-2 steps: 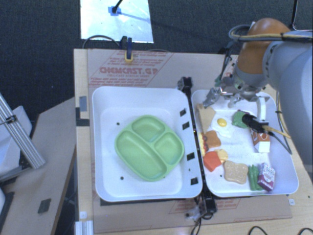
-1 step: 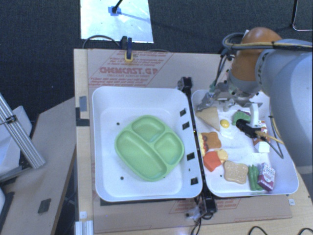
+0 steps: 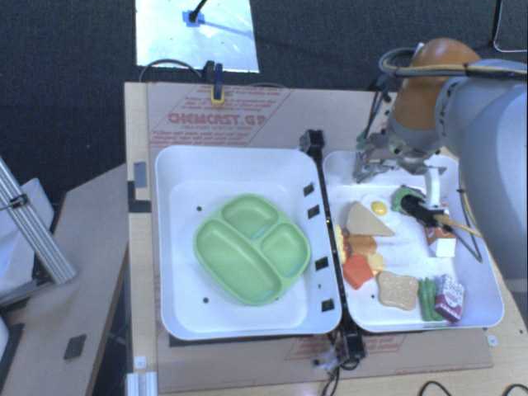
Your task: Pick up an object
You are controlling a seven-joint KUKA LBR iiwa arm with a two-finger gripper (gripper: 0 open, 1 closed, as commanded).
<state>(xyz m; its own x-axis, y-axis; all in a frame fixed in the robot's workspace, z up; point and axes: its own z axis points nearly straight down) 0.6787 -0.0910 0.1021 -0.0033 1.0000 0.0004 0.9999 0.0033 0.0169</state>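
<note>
Over the far end of the right bin [image 3: 483, 304] we've got the gripper [image 3: 371, 165] hanging low, and honestly we can't tell how it's set from this angle. All the pickable stuff sits nearer us in that bin: cheese wedge [image 3: 365, 219], toast slice [image 3: 398, 290], orange piece [image 3: 357, 271]. Left bin [image 3: 177, 221] has the green divided plate [image 3: 252, 247].

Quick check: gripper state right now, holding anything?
Gripper: cannot be told; it hangs over the back of the right bin, with nothing visibly held.
</note>
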